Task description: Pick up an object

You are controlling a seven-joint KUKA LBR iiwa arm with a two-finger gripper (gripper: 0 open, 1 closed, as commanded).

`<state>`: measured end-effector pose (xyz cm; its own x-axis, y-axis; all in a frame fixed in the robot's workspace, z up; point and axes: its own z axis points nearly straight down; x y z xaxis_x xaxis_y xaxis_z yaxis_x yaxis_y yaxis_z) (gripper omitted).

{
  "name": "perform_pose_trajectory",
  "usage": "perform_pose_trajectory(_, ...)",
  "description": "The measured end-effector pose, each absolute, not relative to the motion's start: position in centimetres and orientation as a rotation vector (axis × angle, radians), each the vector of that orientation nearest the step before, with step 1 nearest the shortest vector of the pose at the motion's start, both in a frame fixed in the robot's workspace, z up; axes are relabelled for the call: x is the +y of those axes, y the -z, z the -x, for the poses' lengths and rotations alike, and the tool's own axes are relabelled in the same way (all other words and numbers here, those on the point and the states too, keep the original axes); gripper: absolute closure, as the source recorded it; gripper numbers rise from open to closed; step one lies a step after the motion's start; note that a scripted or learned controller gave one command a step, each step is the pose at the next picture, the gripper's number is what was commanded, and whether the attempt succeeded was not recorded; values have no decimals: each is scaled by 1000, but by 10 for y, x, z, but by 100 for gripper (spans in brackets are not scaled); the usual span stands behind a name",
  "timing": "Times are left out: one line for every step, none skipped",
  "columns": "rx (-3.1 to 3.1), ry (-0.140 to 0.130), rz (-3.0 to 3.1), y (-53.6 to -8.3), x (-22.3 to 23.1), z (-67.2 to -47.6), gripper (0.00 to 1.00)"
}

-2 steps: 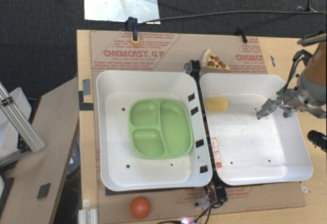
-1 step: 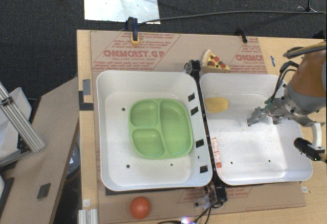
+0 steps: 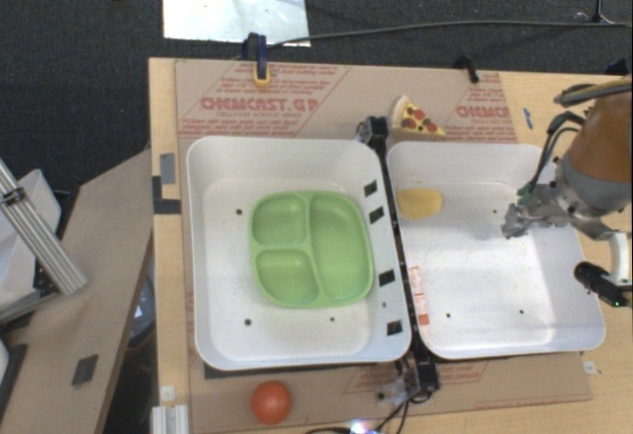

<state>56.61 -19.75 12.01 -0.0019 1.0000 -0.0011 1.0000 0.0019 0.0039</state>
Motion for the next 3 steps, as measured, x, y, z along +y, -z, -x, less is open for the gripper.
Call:
perform_pose_trajectory(2218, -3, -2219, -167, -201, -560, 100)
perform_pose_trajectory(2221, -5, -2213, -228, -200, -555, 100)
perform_pose_trajectory(2222, -6, -2211, -282, -200, -557, 100)
